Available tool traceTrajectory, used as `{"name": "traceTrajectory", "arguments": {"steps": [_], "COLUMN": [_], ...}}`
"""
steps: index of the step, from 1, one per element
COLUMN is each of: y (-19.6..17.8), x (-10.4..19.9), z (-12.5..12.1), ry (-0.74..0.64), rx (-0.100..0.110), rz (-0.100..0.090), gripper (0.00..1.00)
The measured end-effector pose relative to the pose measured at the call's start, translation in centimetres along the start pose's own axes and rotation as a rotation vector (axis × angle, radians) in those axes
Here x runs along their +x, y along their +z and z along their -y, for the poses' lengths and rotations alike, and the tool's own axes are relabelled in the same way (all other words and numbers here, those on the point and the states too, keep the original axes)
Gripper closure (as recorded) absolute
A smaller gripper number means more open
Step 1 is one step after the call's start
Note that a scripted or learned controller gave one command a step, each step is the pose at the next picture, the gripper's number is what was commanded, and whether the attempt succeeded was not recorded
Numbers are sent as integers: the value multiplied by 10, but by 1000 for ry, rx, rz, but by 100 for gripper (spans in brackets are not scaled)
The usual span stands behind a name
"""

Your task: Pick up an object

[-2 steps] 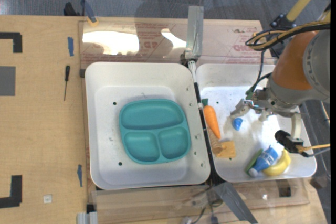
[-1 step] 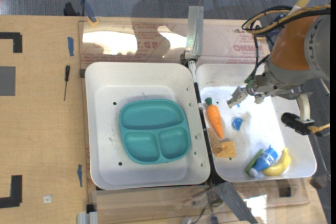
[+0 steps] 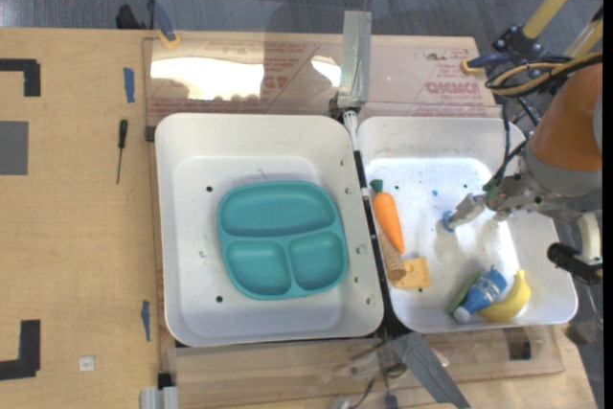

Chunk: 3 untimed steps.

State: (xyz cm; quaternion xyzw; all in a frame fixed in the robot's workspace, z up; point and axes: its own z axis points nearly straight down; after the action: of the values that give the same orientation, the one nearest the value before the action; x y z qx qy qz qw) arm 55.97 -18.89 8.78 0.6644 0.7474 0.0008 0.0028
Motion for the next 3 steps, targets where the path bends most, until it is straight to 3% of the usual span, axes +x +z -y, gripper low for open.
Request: {"name": "traceTrajectory", "arguments": {"steps": [1,2,3], "y": [-3,-1,-1], "x": [94,71,75], "z": [18,59,27], "ry": [-62,143,-223], "rx": [5,-2,-5], "rz": [-6,-3,1], "gripper": [0,0,0]}}
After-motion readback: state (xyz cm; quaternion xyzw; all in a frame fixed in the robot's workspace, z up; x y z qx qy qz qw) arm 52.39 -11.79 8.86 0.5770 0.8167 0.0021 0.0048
